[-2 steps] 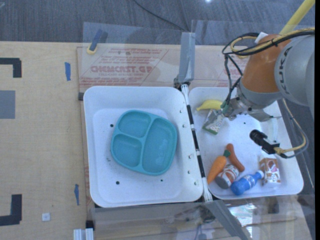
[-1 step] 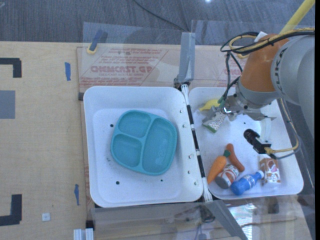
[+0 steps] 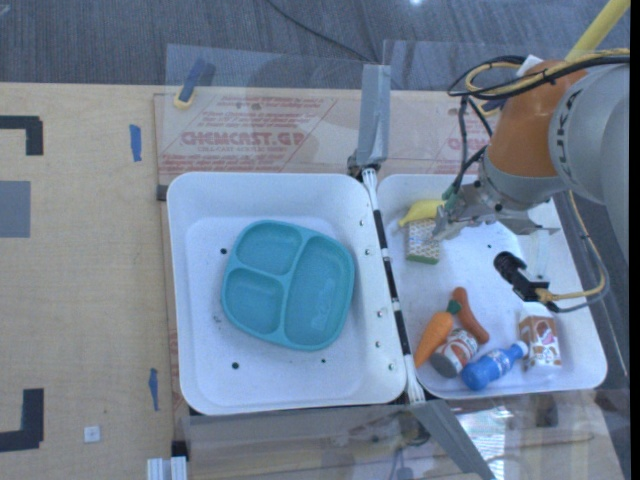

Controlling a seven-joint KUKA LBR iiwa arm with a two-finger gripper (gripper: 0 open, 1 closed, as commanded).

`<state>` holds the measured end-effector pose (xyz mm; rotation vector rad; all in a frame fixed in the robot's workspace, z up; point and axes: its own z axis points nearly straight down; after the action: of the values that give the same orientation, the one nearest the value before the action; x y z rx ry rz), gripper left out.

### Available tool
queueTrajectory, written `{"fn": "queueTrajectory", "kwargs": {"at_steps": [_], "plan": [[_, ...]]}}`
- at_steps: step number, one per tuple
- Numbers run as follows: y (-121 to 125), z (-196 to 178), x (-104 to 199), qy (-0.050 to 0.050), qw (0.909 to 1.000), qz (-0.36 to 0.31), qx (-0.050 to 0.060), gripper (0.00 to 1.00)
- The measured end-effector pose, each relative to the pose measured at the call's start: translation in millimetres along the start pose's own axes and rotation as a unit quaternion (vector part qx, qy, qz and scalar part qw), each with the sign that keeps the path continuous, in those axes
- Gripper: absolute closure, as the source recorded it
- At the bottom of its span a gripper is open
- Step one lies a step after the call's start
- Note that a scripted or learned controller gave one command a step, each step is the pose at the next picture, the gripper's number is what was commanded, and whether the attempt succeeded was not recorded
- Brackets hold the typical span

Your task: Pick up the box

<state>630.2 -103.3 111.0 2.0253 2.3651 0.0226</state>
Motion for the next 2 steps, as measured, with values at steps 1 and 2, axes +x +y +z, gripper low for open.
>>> {"fn": "queueTrajectory", "kwargs": {"at_steps": [1,2], "plan": [[0,0,0,0.000,1.0000,0.000,0.000,0.00],[5,15,3,0.004,0.9926,0.121,0.008,0.00]]}}
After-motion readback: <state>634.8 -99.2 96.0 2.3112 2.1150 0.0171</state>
